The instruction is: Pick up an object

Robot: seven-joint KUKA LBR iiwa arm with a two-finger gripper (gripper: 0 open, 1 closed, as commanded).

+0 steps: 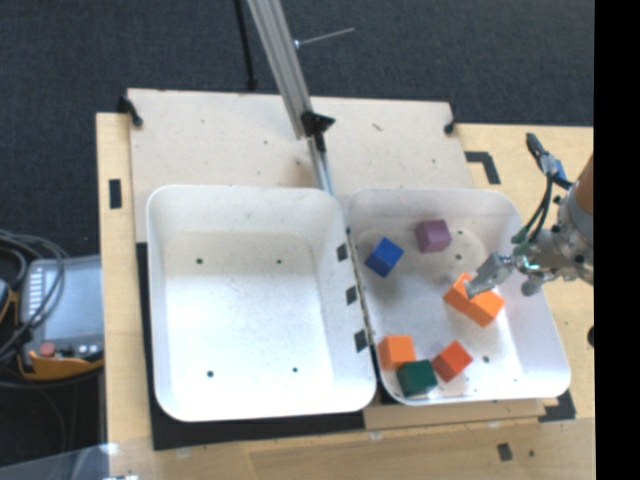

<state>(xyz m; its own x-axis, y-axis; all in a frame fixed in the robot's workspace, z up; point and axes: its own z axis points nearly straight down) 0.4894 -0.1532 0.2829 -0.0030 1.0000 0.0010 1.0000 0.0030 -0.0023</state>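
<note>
Overhead view of the tabletop (115, 268) bearing two white bins. The arm is reaching in from the right, and its hand (487, 278) is hovering over the right bin (545, 353), with a grey finger (490, 271) touching or just above the top of the orange block (474, 301). Whether the hand is wide, narrow or gripping cannot be told, since the far finger is lost against the block and the wrist. The orange block is lying tilted toward the right side of the bin, apart from the others. A blue cube (383, 257) and a purple cube (433, 235) are sitting toward the far side; a second orange cube (398, 349), a green cube (417, 376) and a red-orange cube (452, 359) are crowding the near wall, touching one another. The left bin (165, 268) is lying beside it.

Judged by look, the block is a small, rigid, light toy piece, likely foam or painted wood, not fragile, with flat matt faces offering fair friction. The best hold is across two opposite flat faces, at mid-height; its tilt is making a corner pinch and a slip the main risk
</note>
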